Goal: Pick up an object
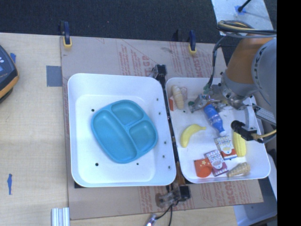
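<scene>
**Arm over the right bin, above the bottle**

You see two white bins side by side on the table [33, 140]. The left bin [80, 86] holds a blue divided plate [123, 131], lying flat and turned at a slant to the bin walls.

The right bin [188, 173] carries the loose items. The blue bottle [214, 118] lies on its side near the bin's middle; its long axis runs from upper left to lower right, and you cannot tell which end is the cap. The yellow banana [190, 133] lies to the left of the bottle, apart from it, curved, with its long axis running from lower left to upper right. A pale bread roll [178, 98] sits near the bin's upper left corner, long axis roughly up and down. Below the bottle lie small red-and-white packets [218, 158], a red piece [202, 168], a yellow item [239, 144] and a cone [238, 169] near the lower right edge.

The gripper [207, 100] hangs at the bin's upper part, just above the bottle's upper end. You cannot tell whether it is apart or together, nor whether it touches the bottle.
</scene>
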Available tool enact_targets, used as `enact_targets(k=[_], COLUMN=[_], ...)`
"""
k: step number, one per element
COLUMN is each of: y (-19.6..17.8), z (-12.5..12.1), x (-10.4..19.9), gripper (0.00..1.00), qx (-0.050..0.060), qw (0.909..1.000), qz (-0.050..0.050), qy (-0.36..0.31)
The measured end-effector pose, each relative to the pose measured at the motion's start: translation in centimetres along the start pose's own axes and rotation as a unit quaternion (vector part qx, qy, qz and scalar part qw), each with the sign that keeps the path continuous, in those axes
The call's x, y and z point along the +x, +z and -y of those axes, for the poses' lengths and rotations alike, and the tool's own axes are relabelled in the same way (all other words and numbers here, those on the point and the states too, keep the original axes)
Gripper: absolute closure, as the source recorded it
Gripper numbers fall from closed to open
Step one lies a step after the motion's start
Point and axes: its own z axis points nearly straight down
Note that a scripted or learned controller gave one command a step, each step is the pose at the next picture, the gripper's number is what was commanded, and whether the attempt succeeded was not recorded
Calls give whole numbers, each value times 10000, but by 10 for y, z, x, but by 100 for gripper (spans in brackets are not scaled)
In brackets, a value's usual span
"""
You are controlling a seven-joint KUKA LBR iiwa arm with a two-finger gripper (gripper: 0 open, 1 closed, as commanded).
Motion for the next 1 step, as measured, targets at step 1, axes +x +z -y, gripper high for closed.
enact_targets(k=[1], y=[-10], z=[0], x=[-1], gripper=[100], qx=[12], qw=[10000], qz=[2], qy=[-10])
